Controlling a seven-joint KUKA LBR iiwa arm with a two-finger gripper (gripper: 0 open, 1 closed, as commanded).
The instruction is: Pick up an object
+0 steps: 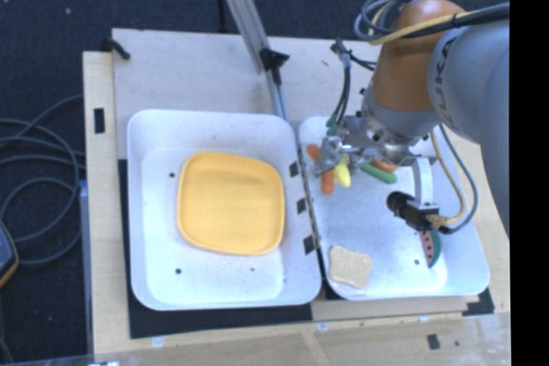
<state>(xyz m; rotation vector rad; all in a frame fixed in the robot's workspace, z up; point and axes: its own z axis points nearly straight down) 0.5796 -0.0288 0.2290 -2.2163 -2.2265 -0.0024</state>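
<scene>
The likely target is a small cluster of toy food at the upper left of the right bin (467,274): a yellow piece (342,177), an orange piece (327,182) touching it on its left, and a green piece (378,172) just beside them on the right. The gripper (347,156) hangs directly over this cluster, very close to it. Whether it is released, clenched or grasping something I cannot tell, because the wrist covers it from above.

Further out in the same bin lie a bread slice (350,267) near the front edge and a watermelon slice (429,249) toward the right, both well apart from the cluster. The left bin (150,137) holds 1 yellow plate (232,203).

The risk, in my judgement, is the crowding. The 3 pieces lie so near each other that a closing grip may catch 2 at once, or push 1 aside against the bin wall and come up with nothing. The pieces also look small and rounded, so they could slip out.

The grey arm (480,73) carries some dark lettering, but it is cut off and cannot be read.
</scene>
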